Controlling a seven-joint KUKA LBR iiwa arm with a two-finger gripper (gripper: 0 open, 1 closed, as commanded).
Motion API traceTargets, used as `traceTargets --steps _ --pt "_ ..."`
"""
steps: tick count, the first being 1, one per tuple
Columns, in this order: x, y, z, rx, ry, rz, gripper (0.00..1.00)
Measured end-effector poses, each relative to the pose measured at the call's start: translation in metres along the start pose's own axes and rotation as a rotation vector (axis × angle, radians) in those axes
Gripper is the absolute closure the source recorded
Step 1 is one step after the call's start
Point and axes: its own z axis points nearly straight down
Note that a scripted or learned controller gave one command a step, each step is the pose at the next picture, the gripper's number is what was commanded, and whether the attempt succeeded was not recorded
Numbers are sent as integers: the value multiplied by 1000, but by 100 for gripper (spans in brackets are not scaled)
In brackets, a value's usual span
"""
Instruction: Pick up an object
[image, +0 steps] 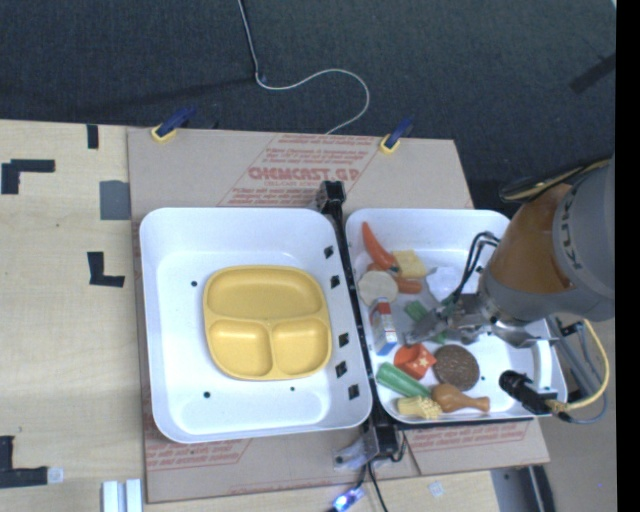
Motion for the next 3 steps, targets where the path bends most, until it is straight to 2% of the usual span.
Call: traceTargets --steps 1,2,3 --pt "0 0 -10 0 -1 0 100" --pt "9 -4 -55 -2 1 0 100" --pt "17 3 -101 -4 0 -1 100"
